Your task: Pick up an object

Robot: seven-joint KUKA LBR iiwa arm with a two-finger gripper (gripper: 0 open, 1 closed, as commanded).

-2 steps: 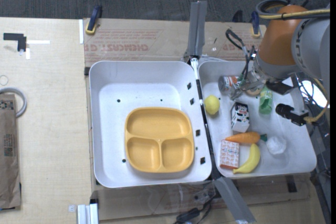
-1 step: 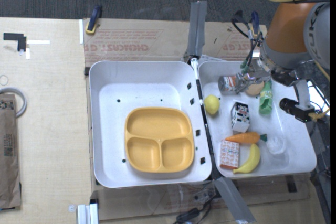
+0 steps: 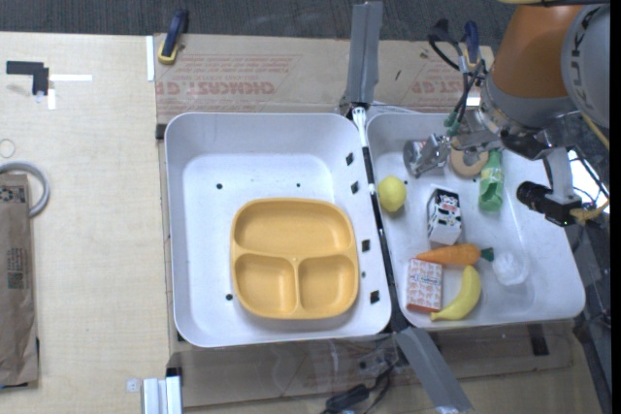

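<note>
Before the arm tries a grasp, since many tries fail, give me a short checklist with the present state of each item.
1. Gripper in the right bin, over its upper left part: ok.
2. Nothing between its fingers: cannot tell.
3. Lemon free of neighbours, by the bin's left wall: ok.
4. Carrot free to lift: not ok, it touches the banana.
5. Small carton upright and apart from the others: ok.
6. Yellow tray lies alone in the left bin: ok.

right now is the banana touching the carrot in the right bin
Touching, as far as the camera view shows: the banana's upper tip meets the underside of the carrot with no white bin floor between them, near the right bin's front.
</note>
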